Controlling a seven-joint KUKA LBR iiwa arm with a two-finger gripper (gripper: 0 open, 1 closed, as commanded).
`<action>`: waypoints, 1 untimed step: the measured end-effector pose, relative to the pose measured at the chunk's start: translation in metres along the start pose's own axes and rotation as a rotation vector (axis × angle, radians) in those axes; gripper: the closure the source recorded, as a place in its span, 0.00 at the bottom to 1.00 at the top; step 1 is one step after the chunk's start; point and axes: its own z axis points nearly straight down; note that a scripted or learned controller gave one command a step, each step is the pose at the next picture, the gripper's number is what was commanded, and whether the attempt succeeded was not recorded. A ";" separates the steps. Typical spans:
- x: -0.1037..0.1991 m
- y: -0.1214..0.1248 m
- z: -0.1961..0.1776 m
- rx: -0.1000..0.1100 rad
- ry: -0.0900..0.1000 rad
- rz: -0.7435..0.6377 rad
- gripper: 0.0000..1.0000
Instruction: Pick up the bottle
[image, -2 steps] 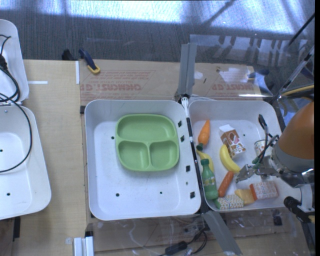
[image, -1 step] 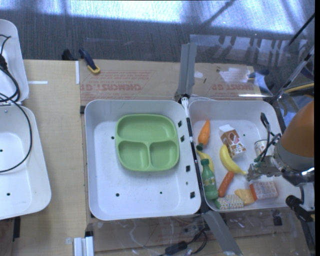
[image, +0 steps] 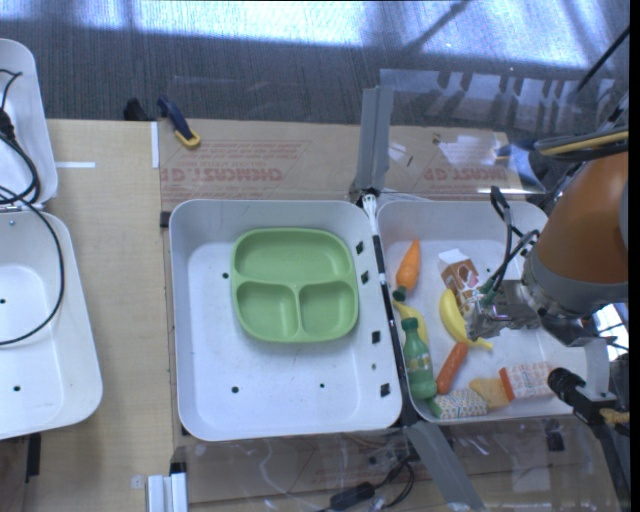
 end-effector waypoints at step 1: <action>0.064 0.000 0.001 0.001 -0.001 0.393 1.00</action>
